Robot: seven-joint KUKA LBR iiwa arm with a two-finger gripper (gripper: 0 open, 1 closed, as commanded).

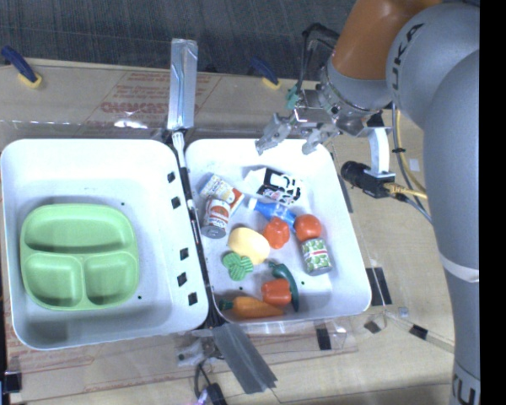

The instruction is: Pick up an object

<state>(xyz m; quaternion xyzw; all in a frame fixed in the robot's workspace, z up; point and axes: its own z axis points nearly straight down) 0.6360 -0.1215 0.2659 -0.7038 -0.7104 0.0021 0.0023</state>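
Observation:
My gripper hangs over the back edge of the right bin, fingers spread open with nothing between them. Below it in the bin lie a black-and-white carton, a blue packet, a red-labelled can, a yellow lemon-like piece, an orange-red tomato, a bottle with a red cap and green label, a green slice, a red pepper with a green stalk and a carrot.
The left bin holds a green divided tray. A grey metal bar stands between the bins at the back. The arm's grey body fills the right side.

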